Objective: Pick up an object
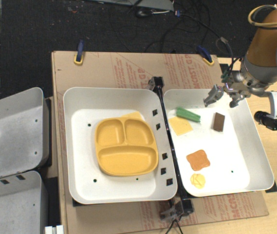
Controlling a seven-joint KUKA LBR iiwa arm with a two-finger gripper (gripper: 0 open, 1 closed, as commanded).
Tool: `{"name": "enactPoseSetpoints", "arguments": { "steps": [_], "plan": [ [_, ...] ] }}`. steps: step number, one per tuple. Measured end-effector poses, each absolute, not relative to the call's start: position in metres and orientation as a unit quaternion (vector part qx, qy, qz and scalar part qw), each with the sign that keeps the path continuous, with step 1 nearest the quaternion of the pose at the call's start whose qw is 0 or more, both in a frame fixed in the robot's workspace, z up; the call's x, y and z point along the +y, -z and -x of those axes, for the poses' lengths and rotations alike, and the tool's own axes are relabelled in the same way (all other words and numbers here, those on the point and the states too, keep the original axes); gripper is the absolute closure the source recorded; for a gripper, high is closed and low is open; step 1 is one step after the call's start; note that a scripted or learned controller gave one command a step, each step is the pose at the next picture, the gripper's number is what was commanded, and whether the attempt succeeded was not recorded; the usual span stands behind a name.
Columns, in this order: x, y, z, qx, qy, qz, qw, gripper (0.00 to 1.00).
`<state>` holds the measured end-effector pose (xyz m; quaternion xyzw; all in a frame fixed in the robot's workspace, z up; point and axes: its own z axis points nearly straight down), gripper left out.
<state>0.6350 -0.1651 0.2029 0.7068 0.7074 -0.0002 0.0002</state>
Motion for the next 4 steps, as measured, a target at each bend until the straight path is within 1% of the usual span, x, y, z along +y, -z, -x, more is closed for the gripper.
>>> {"name": "enactPoseSetpoints", "arguments": {
  "steps": [1,2,3,4],
  "plan": [
    [-0.169,-0.154,-0.626,0.706,0.0015,-0.708,-0.002,0.0],
    [-0.168,-0.096,-0.634,0.708,0.0004,-0.706,0.0,0.0],
    [-0.169,-0.096,-0.636,0.708,-0.0008,-0.706,0.002,0.0],
    [-0.169,-0.107,-0.637,0.708,-0.0018,-0.706,0.004,1.0]
  ]
}}
